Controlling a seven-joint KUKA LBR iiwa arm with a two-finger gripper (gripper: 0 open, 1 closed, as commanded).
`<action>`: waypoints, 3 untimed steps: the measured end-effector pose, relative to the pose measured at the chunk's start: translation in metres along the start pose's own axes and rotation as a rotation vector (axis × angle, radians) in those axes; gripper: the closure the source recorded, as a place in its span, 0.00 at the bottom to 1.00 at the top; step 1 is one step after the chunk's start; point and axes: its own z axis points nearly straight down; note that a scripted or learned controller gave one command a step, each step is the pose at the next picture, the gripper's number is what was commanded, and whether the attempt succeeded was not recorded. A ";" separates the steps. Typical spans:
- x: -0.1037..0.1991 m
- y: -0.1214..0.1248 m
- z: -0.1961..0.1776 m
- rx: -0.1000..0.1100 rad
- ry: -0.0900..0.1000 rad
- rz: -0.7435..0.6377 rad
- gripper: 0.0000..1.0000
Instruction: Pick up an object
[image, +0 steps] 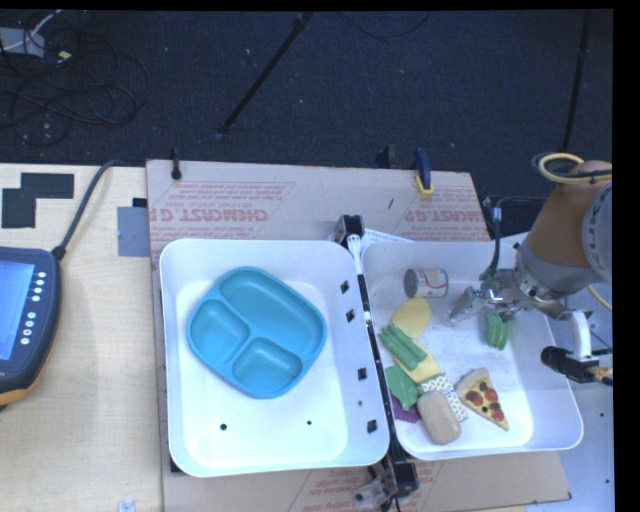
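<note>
We see a small green object (496, 330) lying in the right bin (560, 425), toward its right side, just under the tool (487, 302) of the grey arm (565, 235) that reaches in from the right. The tool hangs low over the bin floor with the green piece directly below it, but we cannot tell whether its fingers are apart or together, nor whether they touch the piece.

To the left in the same bin, a small can (428, 282) lies on its side near the back wall. In front of it rests a pale yellow, lemon-like shape (411, 317), and below that a cluster of toy food crowds the bin's left front: a long green vegetable (401, 347), a second green piece (401, 385) over something purple, a tan bread-like roll (439, 417), and a pizza slice (484, 398) pointing toward the front right.

The left bin (200, 440) carries a blue divided plate (257, 332) with three compartments, set near its centre. Both bins sit on a cardboard sheet (300, 205) printed with red lettering, clipped at the back by a blue clamp (423, 172). On the wooden surface (90, 400) to the far left lies a control pendant (22, 320) with a lit screen, its cable running back toward the dark floor.
</note>
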 end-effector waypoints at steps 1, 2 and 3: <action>0.001 -0.002 -0.004 0.013 0.007 -0.002 1.00; 0.044 -0.042 -0.083 0.014 0.009 0.002 1.00; 0.043 -0.042 -0.078 0.019 0.009 0.004 0.00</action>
